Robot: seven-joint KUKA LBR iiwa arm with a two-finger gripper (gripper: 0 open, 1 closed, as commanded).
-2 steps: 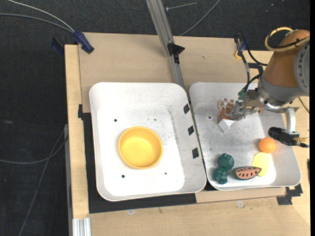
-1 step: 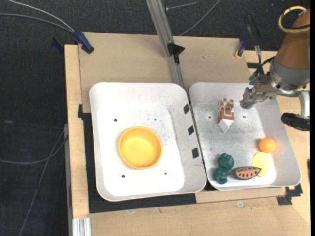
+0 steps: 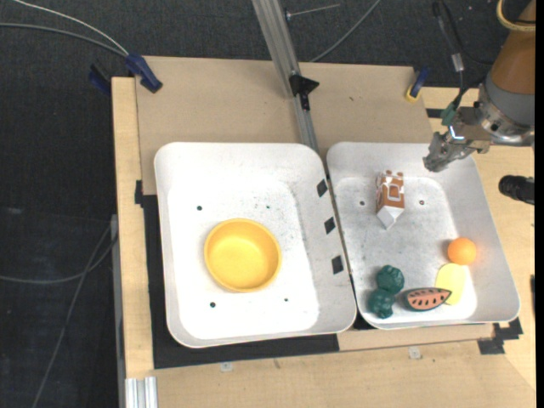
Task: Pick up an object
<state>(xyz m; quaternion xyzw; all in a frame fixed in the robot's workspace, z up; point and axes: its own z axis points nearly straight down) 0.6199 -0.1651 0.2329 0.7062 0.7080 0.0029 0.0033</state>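
Gripper [image 3: 439, 155] hangs over the right bin's [image 3: 489, 219] far corner; we cannot tell its state. We note nothing held; toy carton [image 3: 391, 198] lies nearby.

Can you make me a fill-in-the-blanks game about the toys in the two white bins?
1. The yellow bowl sits in the ____ bin.
2. The watermelon slice lies beside the green ____.
3. The small round ball is colored ____.
4. The end effector hovers over the right bin's ____ corner.

Missing words: left; broccoli; orange; far right
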